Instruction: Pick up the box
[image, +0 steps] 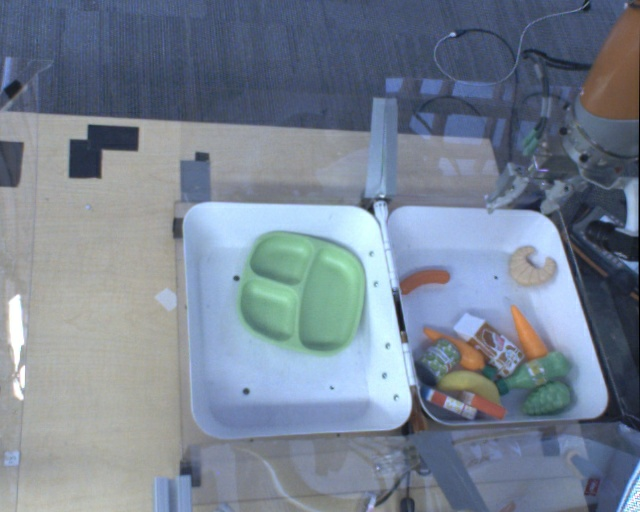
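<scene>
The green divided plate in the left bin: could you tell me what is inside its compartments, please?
The green divided plate lies flat in the left bin, and all three compartments show bare green. Whatever is beneath the plate is covered by it.

We see the arm (607, 90) near the upper right corner of the right bin (590, 330): a broad orange band above a pale grey wrist collar. Below the collar sits the gripper (525, 195), built of slim silver-grey metal parts. Thin dark and green cables loop around the wrist, on the side toward the bin's far edge.
</scene>
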